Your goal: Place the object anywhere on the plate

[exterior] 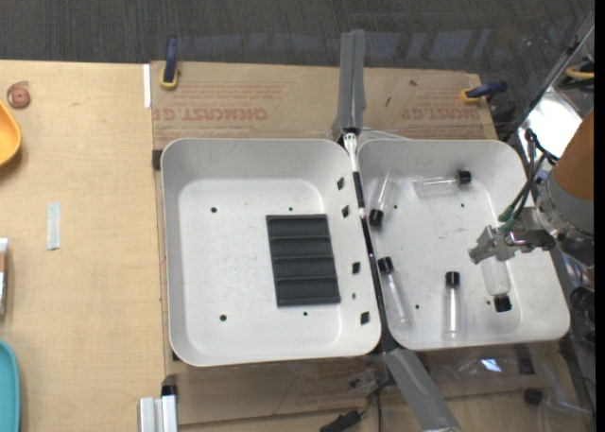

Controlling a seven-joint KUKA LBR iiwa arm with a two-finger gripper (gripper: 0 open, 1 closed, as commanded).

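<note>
While reaching in from the right, my arm (567, 184) sits low over the right bin (529, 326), wrist angled left. My gripper (490, 249) hovers at the cap-free end of a clear tube (497, 284); can't tell its opening state. Four more tubes lie in that bin, near, left and far. Black ridged plate (302, 260) sits mid left bin (189, 232), well apart.

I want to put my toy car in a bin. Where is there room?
The left bin has bare floor all round the black ribbed plate, widest on its left. The right bin is crowded: clear tubes lie scattered and the tool hovers at its right side.
</note>
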